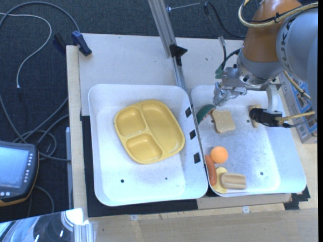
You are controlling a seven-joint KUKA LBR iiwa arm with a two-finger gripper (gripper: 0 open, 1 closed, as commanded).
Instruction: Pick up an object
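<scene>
Nothing lifted yet; gripper (220,98) hangs low over right bin (282,178), just above toast (223,120), finger state unclear; toast, orange (219,155), carrot (211,169) lie on bin floor; yellow tray (149,131) in left bin (108,185); grasp and lift remain.
</scene>
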